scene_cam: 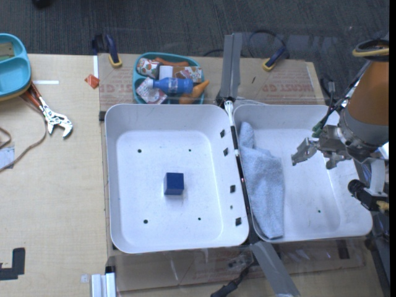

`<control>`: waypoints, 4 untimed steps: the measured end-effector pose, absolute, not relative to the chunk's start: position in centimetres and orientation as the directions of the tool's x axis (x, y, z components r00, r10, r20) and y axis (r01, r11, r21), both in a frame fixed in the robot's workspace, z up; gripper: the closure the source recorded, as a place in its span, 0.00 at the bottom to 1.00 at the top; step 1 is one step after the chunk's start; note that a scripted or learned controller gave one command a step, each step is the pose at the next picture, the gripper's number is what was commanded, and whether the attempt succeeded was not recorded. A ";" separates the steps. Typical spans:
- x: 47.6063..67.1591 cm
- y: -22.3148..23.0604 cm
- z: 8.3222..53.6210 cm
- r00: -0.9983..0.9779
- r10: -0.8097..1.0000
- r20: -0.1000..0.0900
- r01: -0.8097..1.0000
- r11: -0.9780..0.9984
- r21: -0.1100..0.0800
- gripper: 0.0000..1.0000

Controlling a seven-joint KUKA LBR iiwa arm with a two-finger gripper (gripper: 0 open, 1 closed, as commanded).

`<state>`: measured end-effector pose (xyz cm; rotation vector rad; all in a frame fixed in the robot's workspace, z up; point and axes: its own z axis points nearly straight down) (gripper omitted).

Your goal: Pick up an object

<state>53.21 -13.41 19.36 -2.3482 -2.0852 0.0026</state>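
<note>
blue block [174,184] in left bin [124,228] | grey towel [262,184] in right bin [346,228] | gripper [312,152] over right bin, jaws' state unclear

Bins [124,184] looked smooth white plastic; towel [263,184] was soft grey cloth; block [174,183] matt blue; wrench [54,121] shiny metal; bench [49,197] pale wood.

My arm [374,98] cut off at right edge; upper links out of frame. My gripper [315,152] small, blurred; finger state unreadable. Right bin [309,228]: right rim hidden behind my wrist. Teal tray [12,67] cut by left edge. Contents of small tub [168,79] beyond left bin's far edge too jumbled to identify.
</note>
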 end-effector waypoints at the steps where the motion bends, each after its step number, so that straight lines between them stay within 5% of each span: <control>1: 53.0 -16.5 25.5 0.345 0.939 -0.002 0.939 -0.345 -0.001 0.00; 2: 62.2 -12.0 23.9 0.689 0.725 -0.004 0.725 -0.689 -0.002 0.00; 3: 58.4 -17.6 18.5 0.466 0.885 -0.003 0.885 -0.466 -0.002 0.00; 4: 53.2 -18.2 19.2 0.543 0.840 -0.001 0.840 -0.543 -0.003 0.00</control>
